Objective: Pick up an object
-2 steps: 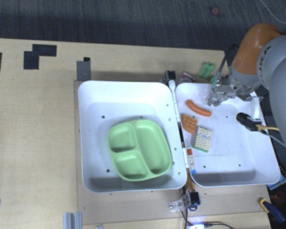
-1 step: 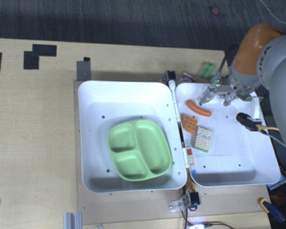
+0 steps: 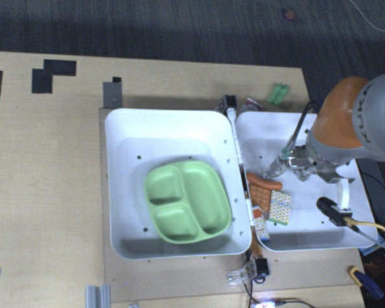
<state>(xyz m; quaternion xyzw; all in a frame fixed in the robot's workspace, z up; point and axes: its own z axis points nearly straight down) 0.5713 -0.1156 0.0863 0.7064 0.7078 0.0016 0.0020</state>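
My gripper (image 3: 279, 166) hangs low in the right bin (image 3: 308, 130), near its left side. Just below and left of the gripper lies an orange-red sausage-shaped toy (image 3: 265, 183); whether they touch I cannot tell. Under the sausage lies an orange patterned packet (image 3: 262, 201), and beside that a pale dotted square piece (image 3: 281, 208). A small white and blue tube (image 3: 261, 230) rests against the bin's left wall near the front corner. I see nothing lifted off the floor of the bin.
The left bin (image 3: 125, 172) holds a green divided plate (image 3: 187, 201). A small green object (image 3: 278, 95) and a dark clip (image 3: 229, 101) lie on the bench behind the bins. The divider between the bins (image 3: 239, 165) runs close to the gripper's left.
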